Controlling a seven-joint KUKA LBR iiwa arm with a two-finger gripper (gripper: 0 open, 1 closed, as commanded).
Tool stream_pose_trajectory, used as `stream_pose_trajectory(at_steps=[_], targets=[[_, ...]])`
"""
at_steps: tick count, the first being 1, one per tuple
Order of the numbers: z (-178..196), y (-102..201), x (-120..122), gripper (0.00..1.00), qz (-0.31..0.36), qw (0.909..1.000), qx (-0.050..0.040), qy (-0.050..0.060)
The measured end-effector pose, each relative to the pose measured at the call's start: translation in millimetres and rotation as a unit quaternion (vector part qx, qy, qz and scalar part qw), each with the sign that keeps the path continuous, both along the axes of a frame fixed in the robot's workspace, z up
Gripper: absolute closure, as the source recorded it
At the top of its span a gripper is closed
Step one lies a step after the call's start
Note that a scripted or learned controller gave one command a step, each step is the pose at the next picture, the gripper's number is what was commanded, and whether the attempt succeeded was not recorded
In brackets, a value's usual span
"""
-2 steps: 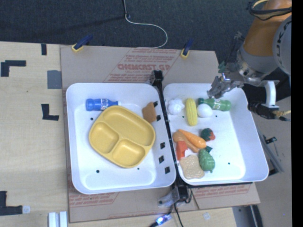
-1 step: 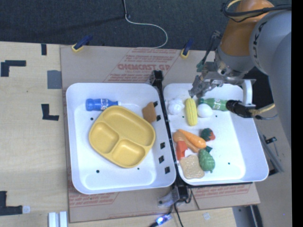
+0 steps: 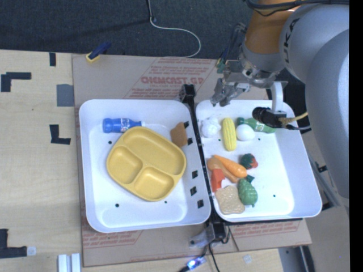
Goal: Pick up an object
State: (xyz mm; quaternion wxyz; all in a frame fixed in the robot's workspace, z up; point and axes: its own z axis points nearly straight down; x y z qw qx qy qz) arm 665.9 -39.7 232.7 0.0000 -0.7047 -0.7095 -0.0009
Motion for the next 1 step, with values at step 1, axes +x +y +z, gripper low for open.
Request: stream_pose_trajectory(at_steps=[1], targets=[[-17.8, -8.0, -12.0, 1.0, -0.003, 1.0, -0.0014, 0.002]])
